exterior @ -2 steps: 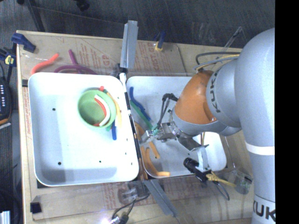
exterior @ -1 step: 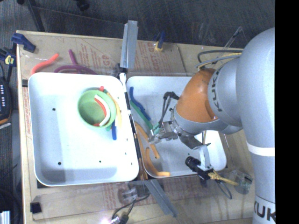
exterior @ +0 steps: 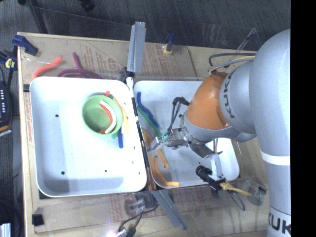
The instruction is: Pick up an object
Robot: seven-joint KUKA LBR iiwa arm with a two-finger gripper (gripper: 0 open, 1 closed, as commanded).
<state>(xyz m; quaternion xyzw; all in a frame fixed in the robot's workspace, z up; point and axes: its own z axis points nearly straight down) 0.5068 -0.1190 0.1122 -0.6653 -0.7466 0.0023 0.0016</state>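
The gripper [exterior: 160, 141] reaches down near the left wall of the right white bin [exterior: 197, 90]. It is too small and blurry to tell how wide it is or if it has hold of anything. Just beside it lie some small things: a long blue strip [exterior: 141, 106] and a green strip [exterior: 149, 120] on the far side, and a curved orange piece [exterior: 159, 173] on the near side. The big grey arm with its orange band [exterior: 210, 105] comes in from the right and covers much of this bin.

The left white bin [exterior: 64, 157] holds a round green bowl [exterior: 95, 115]. A red curved strip [exterior: 107, 110] lies in the bowl. A yellow stick [exterior: 125, 120] and a small blue piece [exterior: 120, 140] lie just to the right of the bowl.

Far from the left bin, on the brown bench [exterior: 98, 53], lie an orange-red strip [exterior: 47, 67] and a purple strip [exterior: 79, 72].
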